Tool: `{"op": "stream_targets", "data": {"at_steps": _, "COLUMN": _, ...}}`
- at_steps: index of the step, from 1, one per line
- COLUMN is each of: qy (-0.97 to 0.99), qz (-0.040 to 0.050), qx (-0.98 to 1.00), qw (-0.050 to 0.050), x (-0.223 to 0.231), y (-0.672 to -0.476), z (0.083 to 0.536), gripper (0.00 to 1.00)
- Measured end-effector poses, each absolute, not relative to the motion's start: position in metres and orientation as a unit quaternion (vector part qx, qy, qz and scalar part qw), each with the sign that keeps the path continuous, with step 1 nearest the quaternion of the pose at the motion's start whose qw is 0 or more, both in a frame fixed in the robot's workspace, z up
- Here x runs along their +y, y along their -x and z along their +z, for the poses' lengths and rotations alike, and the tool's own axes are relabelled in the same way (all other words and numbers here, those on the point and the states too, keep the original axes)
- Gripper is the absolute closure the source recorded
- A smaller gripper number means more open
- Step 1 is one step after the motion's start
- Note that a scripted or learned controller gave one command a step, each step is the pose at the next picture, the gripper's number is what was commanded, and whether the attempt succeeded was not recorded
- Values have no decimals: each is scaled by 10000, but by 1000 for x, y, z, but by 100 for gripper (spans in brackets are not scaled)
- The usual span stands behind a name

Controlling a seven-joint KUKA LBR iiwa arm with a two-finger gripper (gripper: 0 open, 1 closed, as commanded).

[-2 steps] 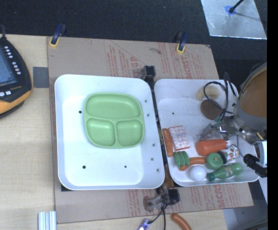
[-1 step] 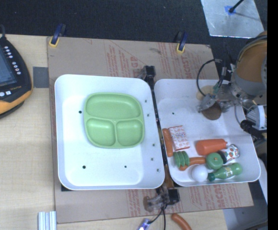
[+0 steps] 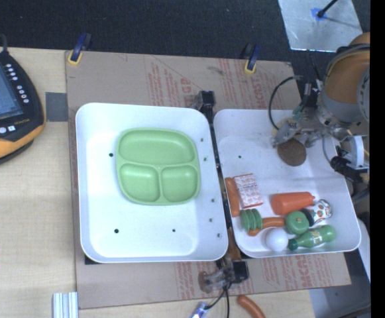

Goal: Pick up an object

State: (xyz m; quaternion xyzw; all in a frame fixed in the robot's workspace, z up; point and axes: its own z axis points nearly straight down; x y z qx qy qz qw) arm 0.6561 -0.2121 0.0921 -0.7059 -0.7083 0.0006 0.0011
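Over right bin (image 3: 351, 197), gripper (image 3: 297, 135) touching brown object (image 3: 291, 153), green plate (image 3: 158, 166) left.

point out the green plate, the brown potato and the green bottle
green plate (image 3: 158, 165): camera view, middle ridge between its compartments
brown potato (image 3: 291, 154): camera view, centre of its rounded top
green bottle (image 3: 313, 238): camera view, middle of its body
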Motion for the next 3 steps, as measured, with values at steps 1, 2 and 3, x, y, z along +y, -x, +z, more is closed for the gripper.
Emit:
{"op": "stream_targets", "data": {"at_steps": 1, "qy": 7063, "qz": 6, "qx": -7079, "qw": -2, "x": -213, "y": -615, "z": 212, "gripper": 0}}
{"op": "stream_targets", "data": {"at_steps": 2, "qy": 7052, "qz": 19, "qx": -7090, "qw": 15, "x": -212, "y": -553, "z": 93, "gripper": 0}}
{"op": "stream_targets", "data": {"at_steps": 3, "qy": 7060, "qz": 4, "qx": -7082, "qw": 10, "x": -212, "y": -642, "z": 99, "gripper": 0}}
